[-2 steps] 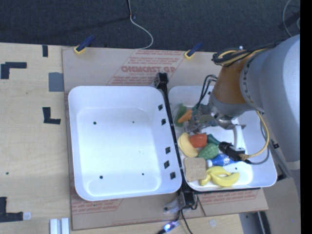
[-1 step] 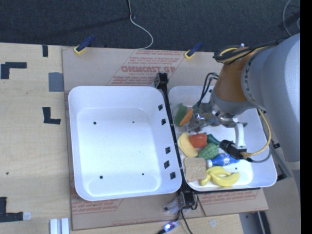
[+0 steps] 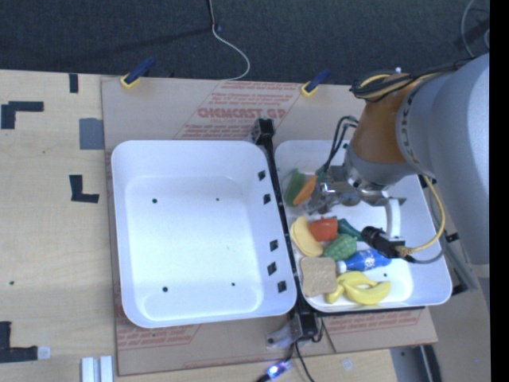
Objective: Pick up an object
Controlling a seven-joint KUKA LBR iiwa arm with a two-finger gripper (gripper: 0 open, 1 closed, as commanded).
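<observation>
Whether the claw (image 3: 322, 197) holds anything I cannot tell; hanging low in the right white bin (image 3: 429, 293) above the small red plastic block (image 3: 324, 229), it should descend straight, avoiding the neighbouring green leafy toy (image 3: 342, 247).

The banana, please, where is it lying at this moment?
The banana lies at the right bin's near edge, beside the tan sponge.
</observation>
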